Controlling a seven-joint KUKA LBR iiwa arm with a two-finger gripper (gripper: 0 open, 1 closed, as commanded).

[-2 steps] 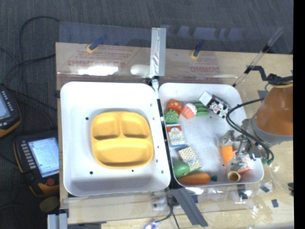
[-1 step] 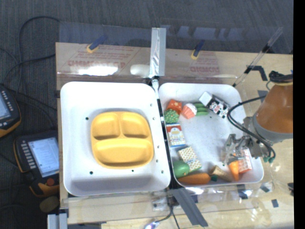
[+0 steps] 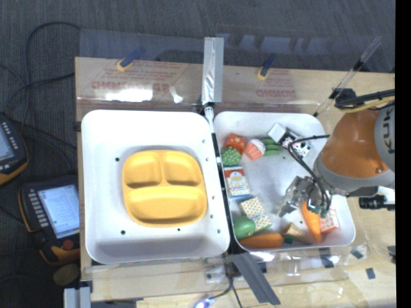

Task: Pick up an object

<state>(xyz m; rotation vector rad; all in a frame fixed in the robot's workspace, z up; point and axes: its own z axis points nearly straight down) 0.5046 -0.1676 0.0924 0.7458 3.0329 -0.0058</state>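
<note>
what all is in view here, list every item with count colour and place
white bins: 2, white, side by side on the bench
divided tray: 1, yellow, middle of left bin
carton: 1, red and white, right bin, left side
carrots: 2, orange, right bin, front
green item: 1, green, right bin, front left
waffle blocks: 2, tan, beside the green item
handheld devices: 2, dark, left of the bench
arm: 1, grey and orange, from the right
gripper: 1, grey, over right bin

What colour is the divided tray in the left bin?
Yellow: the divided tray shows plainly in the camera view.
</note>
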